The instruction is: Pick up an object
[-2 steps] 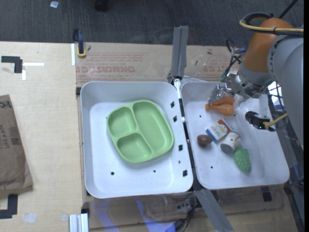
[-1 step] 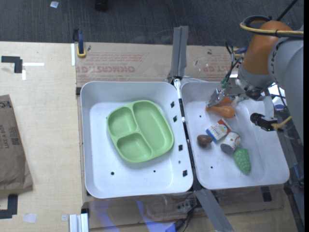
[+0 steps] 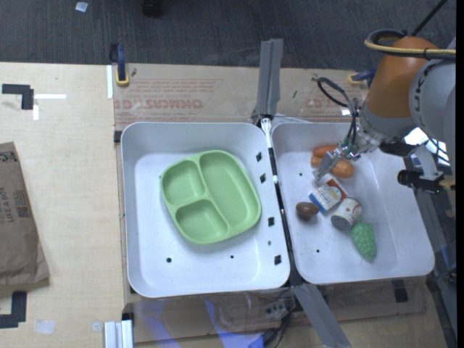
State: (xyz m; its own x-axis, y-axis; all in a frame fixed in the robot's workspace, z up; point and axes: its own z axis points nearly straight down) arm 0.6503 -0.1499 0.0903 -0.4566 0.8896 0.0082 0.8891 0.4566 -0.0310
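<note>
The right bin [image 3: 395, 263] holds several small things. Two orange pieces lie near its back, one [image 3: 322, 151] just left of the gripper and one [image 3: 344, 170] under its tip. In front of them lie a small red, white and blue carton [image 3: 328, 195], a brown egg-shaped thing [image 3: 307, 210], a tipped can [image 3: 346, 213] and a green bumpy fruit [image 3: 364, 240]. My gripper [image 3: 332, 162] reaches down from the right and is low over the orange pieces, touching or nearly touching them. Nothing is seen lifted.
The left bin [image 3: 145, 259] holds a green three-part plate [image 3: 210, 194]. A grey divider bar [image 3: 270, 78] runs between the bins at the back. The grey arm with its orange band [image 3: 399, 78] hangs over the right bin's back right corner. A brown paper bag [image 3: 18, 216] lies far left.
</note>
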